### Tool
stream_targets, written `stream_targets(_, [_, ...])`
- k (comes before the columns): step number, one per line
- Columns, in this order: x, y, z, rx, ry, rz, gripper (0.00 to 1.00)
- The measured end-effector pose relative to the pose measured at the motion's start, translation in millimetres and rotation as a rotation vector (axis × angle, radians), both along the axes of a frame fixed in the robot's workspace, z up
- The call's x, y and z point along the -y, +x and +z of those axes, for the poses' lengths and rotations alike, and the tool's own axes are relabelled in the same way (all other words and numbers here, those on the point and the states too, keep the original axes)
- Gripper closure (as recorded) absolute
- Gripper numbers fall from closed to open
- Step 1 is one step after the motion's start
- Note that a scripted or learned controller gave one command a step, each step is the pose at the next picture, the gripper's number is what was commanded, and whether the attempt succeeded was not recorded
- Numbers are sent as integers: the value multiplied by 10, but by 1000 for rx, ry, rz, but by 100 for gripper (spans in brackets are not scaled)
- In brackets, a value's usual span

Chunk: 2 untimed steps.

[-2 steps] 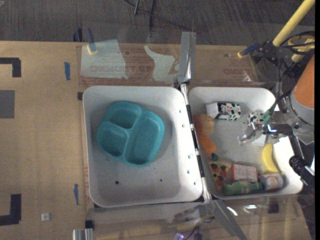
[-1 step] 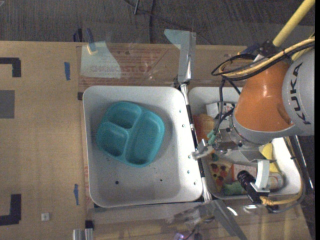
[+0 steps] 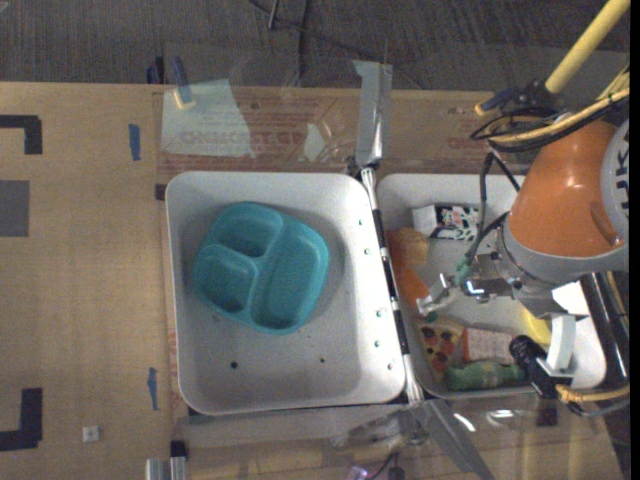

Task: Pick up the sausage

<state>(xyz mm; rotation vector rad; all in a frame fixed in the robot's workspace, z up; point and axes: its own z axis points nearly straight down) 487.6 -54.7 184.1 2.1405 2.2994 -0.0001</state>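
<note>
The sausage (image 3: 408,253) is an orange-brown piece lying along the left wall of the right bin (image 3: 590,363). My gripper (image 3: 452,295) hangs over the middle of that bin, just right of the sausage and slightly nearer the front. Its two metal fingers (image 3: 431,304) stand apart, so it is open, with nothing between them. The grey arm with its orange band (image 3: 560,203) covers the right part of the bin.
The right bin also holds a black-and-white carton (image 3: 455,218) at the back, a pizza slice (image 3: 440,344), a red-pink block (image 3: 487,344), a green item (image 3: 485,375) at the front and a yellow piece (image 3: 535,325). A teal divided plate (image 3: 262,266) lies in the left bin (image 3: 300,373).
</note>
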Motion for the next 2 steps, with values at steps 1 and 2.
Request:
stream_targets(1, [436, -85, -275, -2, 1, 10, 0])
stream_targets(2, [423, 203, -927, 8, 2, 220, 0])
